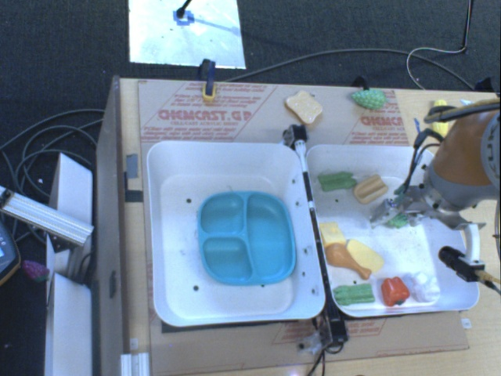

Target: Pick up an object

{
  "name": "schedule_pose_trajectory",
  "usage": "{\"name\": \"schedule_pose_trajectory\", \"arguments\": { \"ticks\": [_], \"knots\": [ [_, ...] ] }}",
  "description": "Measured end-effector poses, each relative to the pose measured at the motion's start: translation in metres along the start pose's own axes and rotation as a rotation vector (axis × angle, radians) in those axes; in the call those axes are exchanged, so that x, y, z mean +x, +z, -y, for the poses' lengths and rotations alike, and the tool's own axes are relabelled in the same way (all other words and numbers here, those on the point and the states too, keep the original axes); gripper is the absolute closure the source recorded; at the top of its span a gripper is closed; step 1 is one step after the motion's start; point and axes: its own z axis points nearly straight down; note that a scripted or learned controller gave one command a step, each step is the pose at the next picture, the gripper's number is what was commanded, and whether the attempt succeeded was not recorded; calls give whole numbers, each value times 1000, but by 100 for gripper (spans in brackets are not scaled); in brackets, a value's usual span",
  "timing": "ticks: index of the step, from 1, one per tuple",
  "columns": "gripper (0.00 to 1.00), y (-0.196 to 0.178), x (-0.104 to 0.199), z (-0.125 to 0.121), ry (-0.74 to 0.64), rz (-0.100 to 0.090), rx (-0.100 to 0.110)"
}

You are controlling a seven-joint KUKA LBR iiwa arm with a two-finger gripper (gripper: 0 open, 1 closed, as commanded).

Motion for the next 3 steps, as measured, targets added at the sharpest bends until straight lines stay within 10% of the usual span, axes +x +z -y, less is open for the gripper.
{"name": "schedule_pose_trajectory", "arguments": {
  "ticks": [1,2,3],
  "knots": [
    [0,-125,-26,-29,-3,3,-6],
    [0,-93,37,14,-2,-1,0],
    [0,-32,5,-2,0,0,1]
  ]
}}
